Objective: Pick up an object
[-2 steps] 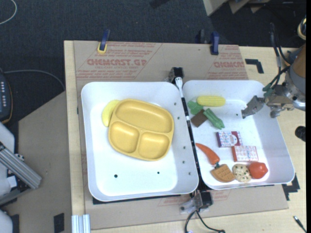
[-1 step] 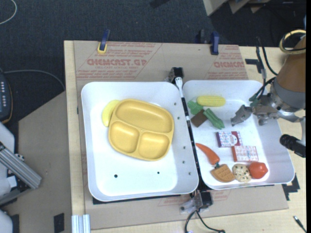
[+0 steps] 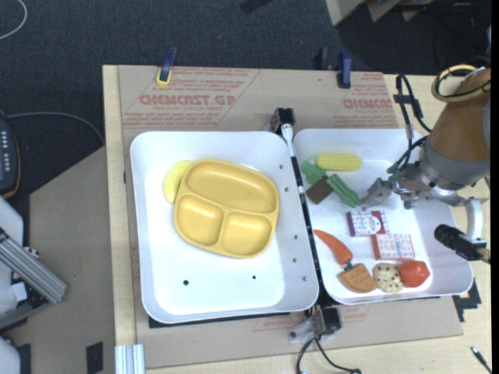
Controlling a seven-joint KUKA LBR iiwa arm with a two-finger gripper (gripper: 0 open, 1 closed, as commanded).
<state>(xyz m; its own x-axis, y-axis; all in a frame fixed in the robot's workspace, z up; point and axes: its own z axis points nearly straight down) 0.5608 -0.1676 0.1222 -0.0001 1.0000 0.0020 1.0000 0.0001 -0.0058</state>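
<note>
The right bin (image 3: 448, 283) holds several toy foods. A yellow corn cob (image 3: 339, 161) lies at the back, with a green piece (image 3: 340, 188) and a brown block (image 3: 318, 192) just in front of it. Two small red-and-white cartons (image 3: 366, 223) (image 3: 394, 245) lie mid-bin. A red pepper (image 3: 334, 245), a cracker (image 3: 357, 278), a cookie (image 3: 385, 276) and a tomato (image 3: 414, 271) sit along the front. My gripper (image 3: 381, 192) hangs over the bin's middle, just right of the green piece and above the upper carton. Nothing shows held in it.
The left bin (image 3: 156, 287) holds a yellow divided plate (image 3: 226, 206) with a yellow piece (image 3: 173, 180) tucked under its left rim. The grey arm (image 3: 460, 142) covers the right bin's far right side. Clamps (image 3: 164, 72) (image 3: 343, 68) sit at the board's back edge.
</note>
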